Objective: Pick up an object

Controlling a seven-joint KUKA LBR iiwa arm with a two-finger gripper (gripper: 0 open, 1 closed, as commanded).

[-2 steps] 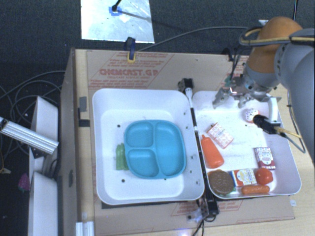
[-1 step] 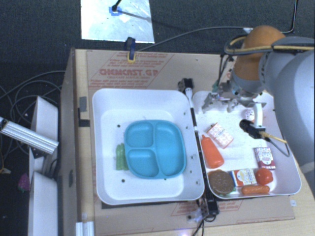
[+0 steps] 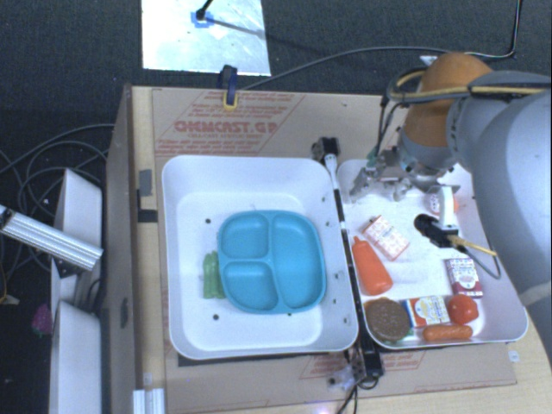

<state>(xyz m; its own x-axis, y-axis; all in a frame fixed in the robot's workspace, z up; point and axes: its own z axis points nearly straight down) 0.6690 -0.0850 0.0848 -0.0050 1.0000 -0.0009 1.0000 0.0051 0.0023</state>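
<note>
Cardboard under bins, red print "CHEMCAST GP".

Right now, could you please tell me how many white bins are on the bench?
2: the left bin holds a blue divided plate; the right bin holds toy food, partly covered by the arm.

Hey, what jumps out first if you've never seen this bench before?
The bright blue divided plate in the left bin grabs the eye, with a green piece against its left edge. Next comes the grey arm with its orange band looming over the right bin, where small toy foods lie, such as an orange bottle.
</note>
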